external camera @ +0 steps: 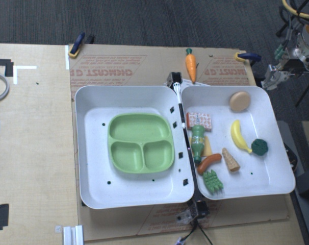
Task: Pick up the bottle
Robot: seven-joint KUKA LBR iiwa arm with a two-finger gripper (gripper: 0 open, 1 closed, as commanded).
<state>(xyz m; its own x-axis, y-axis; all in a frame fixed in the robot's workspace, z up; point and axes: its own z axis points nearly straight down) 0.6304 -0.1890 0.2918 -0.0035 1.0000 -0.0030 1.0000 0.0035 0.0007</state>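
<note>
The bottle (pixel 197 143) is green and lies lengthwise in the right bin (pixel 269 121), close against the bin's left wall. A red-and-white box (pixel 199 120) touches its far end, and a sausage (pixel 209 162) lies at its near end. My gripper (pixel 274 78) hangs at the upper right, outside the right bin's far right corner and well away from the bottle. Nothing shows in it.
The right bin also holds a banana (pixel 239 136), a broccoli (pixel 259 147), an ice-cream cone (pixel 230 160), a tan round piece (pixel 240 101) and a green knobbly toy (pixel 212 181). A green divided plate (pixel 142 143) fills the left bin (pixel 88 137). A carrot (pixel 190 65) lies behind the bins.
</note>
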